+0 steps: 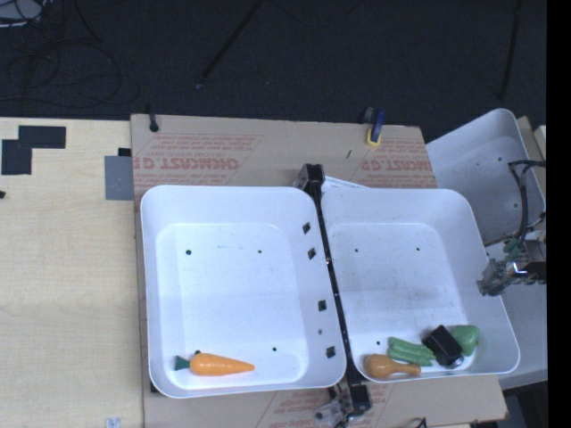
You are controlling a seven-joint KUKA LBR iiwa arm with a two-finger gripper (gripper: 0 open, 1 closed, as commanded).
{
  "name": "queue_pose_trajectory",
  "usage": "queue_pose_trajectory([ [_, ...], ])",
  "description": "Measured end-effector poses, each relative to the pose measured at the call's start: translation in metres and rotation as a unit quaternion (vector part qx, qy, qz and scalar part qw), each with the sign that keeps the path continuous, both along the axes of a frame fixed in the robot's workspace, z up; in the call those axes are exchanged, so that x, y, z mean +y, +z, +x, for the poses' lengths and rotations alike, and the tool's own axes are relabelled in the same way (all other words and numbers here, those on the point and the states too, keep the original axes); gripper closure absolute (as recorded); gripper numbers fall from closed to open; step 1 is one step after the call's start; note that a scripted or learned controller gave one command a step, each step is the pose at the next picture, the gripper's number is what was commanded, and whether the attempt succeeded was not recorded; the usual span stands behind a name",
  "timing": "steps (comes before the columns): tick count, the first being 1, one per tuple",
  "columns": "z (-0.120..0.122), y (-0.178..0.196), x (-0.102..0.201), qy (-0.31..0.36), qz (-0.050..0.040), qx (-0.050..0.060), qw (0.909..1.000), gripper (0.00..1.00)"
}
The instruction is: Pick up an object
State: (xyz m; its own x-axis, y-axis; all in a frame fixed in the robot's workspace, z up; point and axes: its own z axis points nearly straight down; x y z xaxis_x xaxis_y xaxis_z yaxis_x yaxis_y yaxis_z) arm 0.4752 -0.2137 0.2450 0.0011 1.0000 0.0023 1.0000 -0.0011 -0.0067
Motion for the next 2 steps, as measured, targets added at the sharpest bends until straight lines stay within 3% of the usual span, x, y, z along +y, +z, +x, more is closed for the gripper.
queue_pose_trajectory([
  [2, 0.001, 0.070, 0.078, 0.003, -0.0010, -0.004, 1.0000, 1.00],
])
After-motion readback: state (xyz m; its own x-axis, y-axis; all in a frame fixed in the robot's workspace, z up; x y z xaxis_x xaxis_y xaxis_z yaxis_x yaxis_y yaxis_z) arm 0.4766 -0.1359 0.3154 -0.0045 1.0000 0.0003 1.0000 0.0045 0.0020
